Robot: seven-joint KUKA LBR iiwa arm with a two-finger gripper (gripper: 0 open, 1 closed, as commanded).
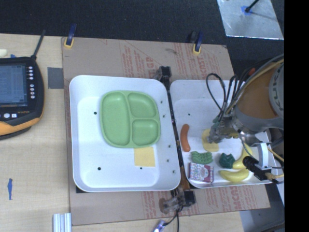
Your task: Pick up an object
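Left bin (82, 129): green divided plate (129, 118), yellow cheese slice (145, 156). Right bin (193, 93): sausage (185, 137), green item (201, 157), packet (201, 172), banana (235, 175). Gripper (216, 136) over yellow piece (209, 146), centre-right; grip state indeterminable.

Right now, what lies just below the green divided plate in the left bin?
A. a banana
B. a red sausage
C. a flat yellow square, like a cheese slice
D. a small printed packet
C: a flat yellow square lies on the left bin floor, touching the lower edge of the green divided plate; the other foods sit in the right bin.
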